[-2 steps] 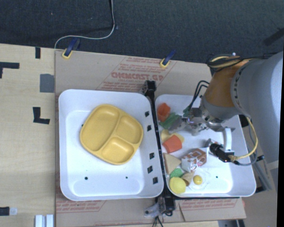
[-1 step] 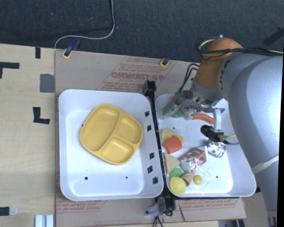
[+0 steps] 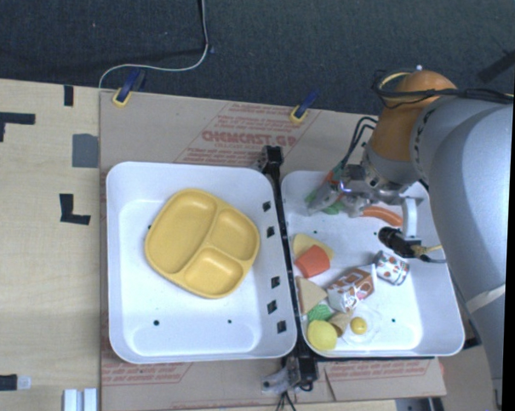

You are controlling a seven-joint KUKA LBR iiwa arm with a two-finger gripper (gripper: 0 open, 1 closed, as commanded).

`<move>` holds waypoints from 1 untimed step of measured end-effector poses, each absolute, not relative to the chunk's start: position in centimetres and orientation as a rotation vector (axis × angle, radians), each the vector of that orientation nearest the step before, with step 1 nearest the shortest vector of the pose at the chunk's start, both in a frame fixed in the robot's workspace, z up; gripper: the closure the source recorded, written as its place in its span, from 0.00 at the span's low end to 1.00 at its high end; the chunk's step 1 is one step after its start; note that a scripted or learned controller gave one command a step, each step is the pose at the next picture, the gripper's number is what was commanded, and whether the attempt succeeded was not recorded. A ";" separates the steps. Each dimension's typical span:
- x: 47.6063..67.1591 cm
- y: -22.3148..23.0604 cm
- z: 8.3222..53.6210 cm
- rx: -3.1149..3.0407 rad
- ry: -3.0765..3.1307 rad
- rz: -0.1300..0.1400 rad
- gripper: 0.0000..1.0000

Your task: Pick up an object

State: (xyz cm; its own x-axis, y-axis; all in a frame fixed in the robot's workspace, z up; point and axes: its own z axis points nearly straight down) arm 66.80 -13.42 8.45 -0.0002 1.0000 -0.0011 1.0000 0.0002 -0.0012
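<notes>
We are hovering the gripper (image 3: 339, 191), finger state unclear, at the right bin's (image 3: 435, 332) far-left corner; the orange wedge (image 3: 313, 261) is lying just nearer the camera, its long axis across the bin.

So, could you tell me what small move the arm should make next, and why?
Probably a short drop straight down. The gripper sits over the far end of the right bin, beside a green item and an orange piece, with nothing visibly held. The other toys, like the yellow lemon, lie at the near end.
</notes>
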 end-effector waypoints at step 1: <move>66.8 -15.6 8.5 -2.220 -2.222 0.002 0.00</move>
